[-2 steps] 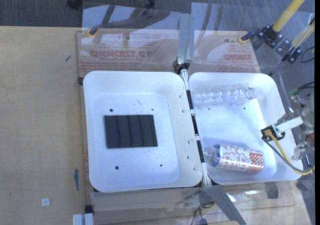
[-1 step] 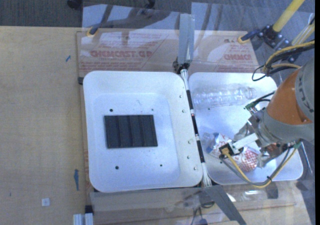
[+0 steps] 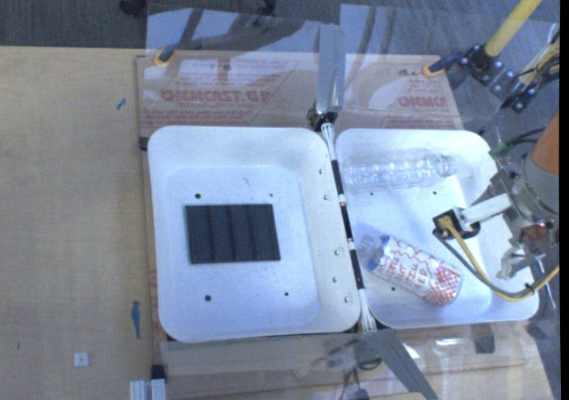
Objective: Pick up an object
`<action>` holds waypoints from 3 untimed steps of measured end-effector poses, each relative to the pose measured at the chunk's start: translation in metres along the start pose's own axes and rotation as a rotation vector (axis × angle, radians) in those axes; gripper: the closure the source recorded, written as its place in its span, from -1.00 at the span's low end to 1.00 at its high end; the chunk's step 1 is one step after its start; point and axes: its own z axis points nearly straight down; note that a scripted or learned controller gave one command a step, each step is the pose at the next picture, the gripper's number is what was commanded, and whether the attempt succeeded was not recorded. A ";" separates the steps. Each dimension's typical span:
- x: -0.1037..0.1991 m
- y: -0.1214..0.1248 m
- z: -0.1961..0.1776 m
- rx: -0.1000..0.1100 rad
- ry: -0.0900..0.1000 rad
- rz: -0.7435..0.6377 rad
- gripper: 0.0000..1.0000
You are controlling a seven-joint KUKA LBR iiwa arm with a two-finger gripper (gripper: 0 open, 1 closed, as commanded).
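Grey and partly cut off at the right edge, the arm's jaws [image 3: 520, 258] hang over the right side of the right bin [image 3: 418, 311]; whether they are apart or together cannot be told, and nothing shows between them. A yellow cable [image 3: 476, 265] loops beside them. A clear plastic bottle [image 3: 400, 169] lies across the bin's far part, long axis left to right. A red-and-white patterned bottle [image 3: 411, 268] lies near the front, slanting, cap end pointing far-left. A dark ribbed pad [image 3: 232, 233] lies in the left bin [image 3: 169, 167] on the table [image 3: 62, 212].

White bins [image 3: 178, 149]; dark ribbed slab [image 3: 232, 233]; clear bottle [image 3: 400, 168]; seemingly red-and-white patterned bottle [image 3: 411, 267].
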 end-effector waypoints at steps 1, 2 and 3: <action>-0.004 0.017 0.130 -0.004 0.008 0.035 -1.00; -0.023 0.060 -0.021 0.000 0.001 0.173 -1.00; -0.023 0.060 -0.021 0.000 0.000 0.172 -1.00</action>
